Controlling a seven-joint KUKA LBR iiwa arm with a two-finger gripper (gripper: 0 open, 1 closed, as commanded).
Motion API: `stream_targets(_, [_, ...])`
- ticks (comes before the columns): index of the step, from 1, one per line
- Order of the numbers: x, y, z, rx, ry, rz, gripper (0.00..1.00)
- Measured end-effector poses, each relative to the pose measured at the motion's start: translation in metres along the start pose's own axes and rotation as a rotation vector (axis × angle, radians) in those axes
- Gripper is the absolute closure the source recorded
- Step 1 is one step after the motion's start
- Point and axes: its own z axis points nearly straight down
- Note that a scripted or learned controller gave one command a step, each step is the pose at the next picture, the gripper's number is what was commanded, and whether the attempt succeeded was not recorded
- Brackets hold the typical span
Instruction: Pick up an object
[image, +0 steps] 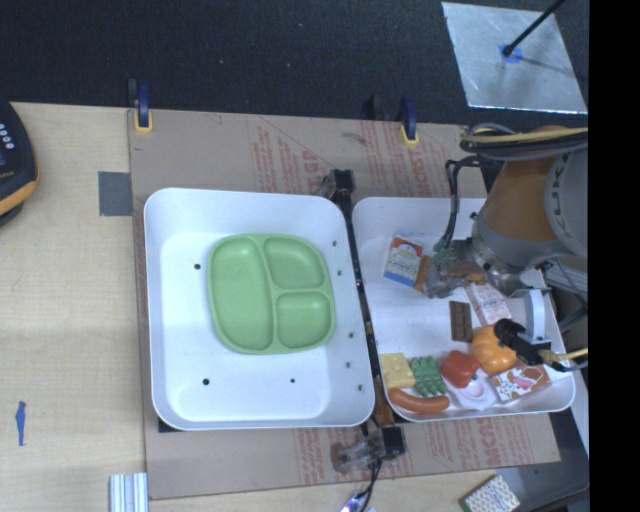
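My gripper (441, 277) is down in the right bin (372, 300), in its upper middle. Just to its left lies a small white, red and blue carton (403, 260), close to or touching it. A brown block (460, 321) lies just below the gripper. Along the bin's near side sit a yellow block (396, 369), a green toy vegetable (428, 376), a red tomato (458, 367), an orange fruit (489, 349) and a hot dog (419, 402). I see nothing lifted off the bin floor.
The left bin (170, 300) holds a green divided plate (271, 292). The grey arm with its orange band (520, 200) hangs over the right bin's far right corner. Clamps (342, 183) join the bins between them. A printed card (521, 381) lies at the right bin's near right.
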Motion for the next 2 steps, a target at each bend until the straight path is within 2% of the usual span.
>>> stream_targets(1, [0.0,0.0,0.0,0.0,0.0,-0.001,0.0])
stream_targets(2, [0.021,0.073,-0.035,-0.012,0.001,-0.003,0.0])
